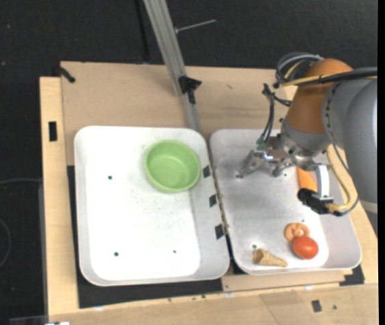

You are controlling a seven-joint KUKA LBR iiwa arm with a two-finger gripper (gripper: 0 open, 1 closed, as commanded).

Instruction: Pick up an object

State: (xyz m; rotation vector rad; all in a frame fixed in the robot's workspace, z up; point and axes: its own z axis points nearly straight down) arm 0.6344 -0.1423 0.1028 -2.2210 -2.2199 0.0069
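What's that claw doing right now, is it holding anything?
Gripper: open, holding nothing, above the right bin, well away from the tomato.

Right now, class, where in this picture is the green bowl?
The green bowl sits in the left white bin, near its upper right corner, just left of the seam between the two bins.
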